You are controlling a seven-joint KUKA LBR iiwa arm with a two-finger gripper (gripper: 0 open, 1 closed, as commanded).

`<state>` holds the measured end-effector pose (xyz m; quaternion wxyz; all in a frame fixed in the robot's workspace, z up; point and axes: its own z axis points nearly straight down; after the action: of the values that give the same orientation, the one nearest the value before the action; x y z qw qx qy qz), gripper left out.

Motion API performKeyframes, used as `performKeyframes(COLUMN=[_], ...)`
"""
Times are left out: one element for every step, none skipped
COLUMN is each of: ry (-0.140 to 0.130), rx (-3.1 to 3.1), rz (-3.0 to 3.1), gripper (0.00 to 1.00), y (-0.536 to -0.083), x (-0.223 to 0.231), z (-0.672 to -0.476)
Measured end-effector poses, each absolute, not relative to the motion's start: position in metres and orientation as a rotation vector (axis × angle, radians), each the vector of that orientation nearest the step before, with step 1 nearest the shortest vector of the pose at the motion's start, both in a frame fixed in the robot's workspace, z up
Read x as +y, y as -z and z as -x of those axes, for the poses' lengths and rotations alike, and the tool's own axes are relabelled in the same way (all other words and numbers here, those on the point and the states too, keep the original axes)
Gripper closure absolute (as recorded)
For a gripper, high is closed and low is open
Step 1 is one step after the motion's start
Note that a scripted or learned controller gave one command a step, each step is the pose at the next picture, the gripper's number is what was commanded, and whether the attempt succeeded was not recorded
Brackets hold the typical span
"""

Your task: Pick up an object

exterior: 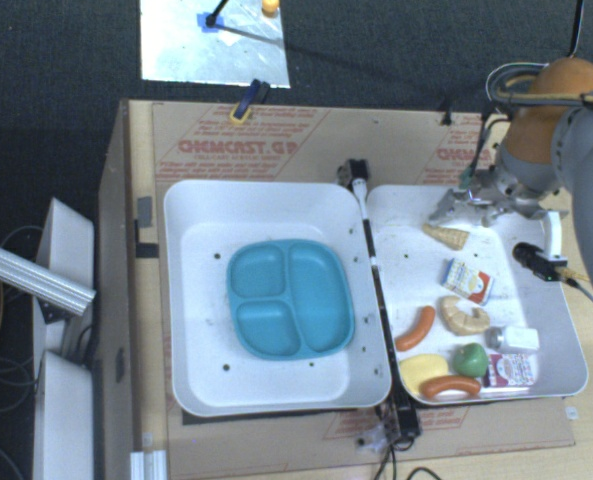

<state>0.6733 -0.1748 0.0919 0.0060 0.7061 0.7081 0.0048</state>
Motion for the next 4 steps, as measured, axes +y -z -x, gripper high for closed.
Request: performKeyframes(ry=[-0.018,-0.018,-0.001,-0.002], rx=[2.217,2.218,2.222,2.224], rz=[-2.201,-2.201,-2.219,-2.215], gripper=[1.0,0.0,0.0,0.0], y=[-0.103,-0.103,-0.084,-0.085], x=[-0.174,-0.174,-0.162,-0.181], z=[-0.675,-0.675,-0.633,-0.669])
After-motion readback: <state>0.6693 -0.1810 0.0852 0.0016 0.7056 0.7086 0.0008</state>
